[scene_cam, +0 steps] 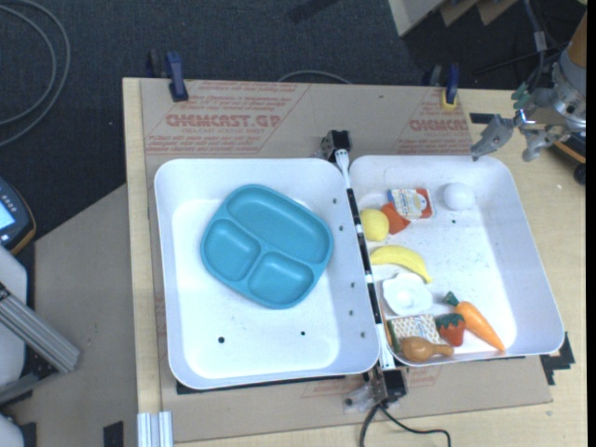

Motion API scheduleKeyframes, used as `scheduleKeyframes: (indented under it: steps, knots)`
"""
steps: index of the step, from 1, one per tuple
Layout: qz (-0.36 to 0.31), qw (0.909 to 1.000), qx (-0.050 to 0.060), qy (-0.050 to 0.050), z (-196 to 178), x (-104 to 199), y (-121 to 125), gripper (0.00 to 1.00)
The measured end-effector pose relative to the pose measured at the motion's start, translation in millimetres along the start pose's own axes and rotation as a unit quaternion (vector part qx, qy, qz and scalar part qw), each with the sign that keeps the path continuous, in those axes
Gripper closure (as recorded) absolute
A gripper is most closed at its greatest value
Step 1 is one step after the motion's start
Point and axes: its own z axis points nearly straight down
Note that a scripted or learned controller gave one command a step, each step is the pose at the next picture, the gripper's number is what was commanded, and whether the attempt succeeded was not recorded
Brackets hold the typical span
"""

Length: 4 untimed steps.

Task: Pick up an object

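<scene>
We see two shallow white plastic bins set side by side on a cardboard-covered bench (233, 119). The left bin (186, 343) holds a blue plastic divided plate with three compartments (267, 244), lying slightly turned toward the upper middle of the bin.

The right bin (521, 250) holds a cluster of small toy foods along its left side. Near the top we find a small white packet with red and orange print (411, 201), and just right of it a white ball-like piece (457, 195). Below the packet a small red piece (395, 219) touches a round yellow lemon-shaped toy (373, 224). Beneath these lies a yellow toy banana (402, 260), and under it a white fried-egg-shaped piece (407, 294). Along the bottom edge of the bin we see a tan waffle-patterned cracker piece (413, 327), a brown toy drumstick (426, 348), a small red strawberry-like piece with green top (451, 325) and an orange toy carrot (482, 325) pointing down to the right.

The grey metal gripper (509, 135) hangs above the bench just beyond the upper right corner of the right bin, well apart from all the toys. Its two fingers look spread apart and nothing sits between them. Every toy rests in the bin, none lifted.

Two blue clamps (174, 66) grip the bench's far edge.
</scene>
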Motion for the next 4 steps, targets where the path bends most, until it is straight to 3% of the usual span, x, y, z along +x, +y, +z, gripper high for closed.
scheduleKeyframes:
  steps: [1, 2, 3, 4]
  knots:
    - [0.000, 1.0000, -0.005, 0.000, 142, 92, -23, 0.00]
    - [-0.001, 1.0000, -0.003, 0.000, 154, 110, 13, 0.00]
    - [0.002, 1.0000, -0.001, -0.001, 158, 69, 11, 0.00]
    - [0.001, 1.0000, 0.002, 0.001, 158, 48, -14, 0.00]
